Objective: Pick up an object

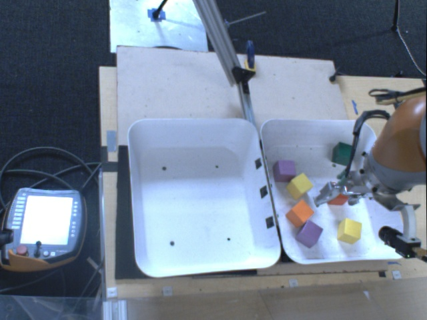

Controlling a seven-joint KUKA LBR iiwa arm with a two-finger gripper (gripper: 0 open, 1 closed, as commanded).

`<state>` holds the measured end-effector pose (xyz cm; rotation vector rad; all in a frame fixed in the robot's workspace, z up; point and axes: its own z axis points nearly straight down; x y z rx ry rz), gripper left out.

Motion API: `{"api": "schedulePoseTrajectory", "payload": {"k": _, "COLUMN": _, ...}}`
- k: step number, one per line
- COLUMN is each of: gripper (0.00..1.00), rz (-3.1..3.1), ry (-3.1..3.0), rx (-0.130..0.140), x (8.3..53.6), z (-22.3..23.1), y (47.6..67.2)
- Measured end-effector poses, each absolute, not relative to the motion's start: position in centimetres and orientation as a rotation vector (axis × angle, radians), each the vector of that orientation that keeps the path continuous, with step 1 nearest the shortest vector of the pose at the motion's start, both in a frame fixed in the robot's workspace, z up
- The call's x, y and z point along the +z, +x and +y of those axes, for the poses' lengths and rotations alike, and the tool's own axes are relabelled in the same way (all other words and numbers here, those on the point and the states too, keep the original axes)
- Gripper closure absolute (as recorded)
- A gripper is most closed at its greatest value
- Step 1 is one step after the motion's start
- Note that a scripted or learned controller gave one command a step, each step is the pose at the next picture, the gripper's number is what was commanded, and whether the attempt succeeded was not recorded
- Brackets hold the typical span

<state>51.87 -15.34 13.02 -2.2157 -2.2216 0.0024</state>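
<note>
Blocks, small foam-like cubes in plain colours, lie scattered in the right bin (293, 129) on the desk (180, 79). Nearest the bin's front edge are a purple cube (309, 233) and a yellow cube (349, 231). Just behind the purple one sits an orange cube (299, 213), then a second yellow cube (299, 185) and a second purple cube (284, 170) toward the bin's left wall. A red-orange block (338, 199) is partly hidden beneath the gripper (331, 194), which hangs low over the bin's middle; whether it grips anything cannot be told. A green block (343, 154) lies near the far right. The left bin (140, 179) sits alongside. A control pendant (41, 229) rests off the desk's left edge.
</note>
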Motion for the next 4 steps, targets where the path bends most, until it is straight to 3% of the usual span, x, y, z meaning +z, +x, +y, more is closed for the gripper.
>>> {"api": "schedulePoseTrajectory", "payload": {"k": 1, "gripper": 0.0, "rz": -2.222, "ry": -2.218, "rx": 0.001, "x": 8.8, "z": -15.3, "y": 51.9}}
{"api": "schedulePoseTrajectory", "payload": {"k": 2, "gripper": 1.0, "rz": -2.228, "ry": -2.219, "rx": -0.004, "x": 10.1, "z": -15.4, "y": 52.0}}
{"api": "schedulePoseTrajectory", "payload": {"k": 4, "gripper": 1.0, "rz": -2.232, "ry": -2.221, "rx": -0.006, "x": 20.5, "z": -15.2, "y": 51.5}}
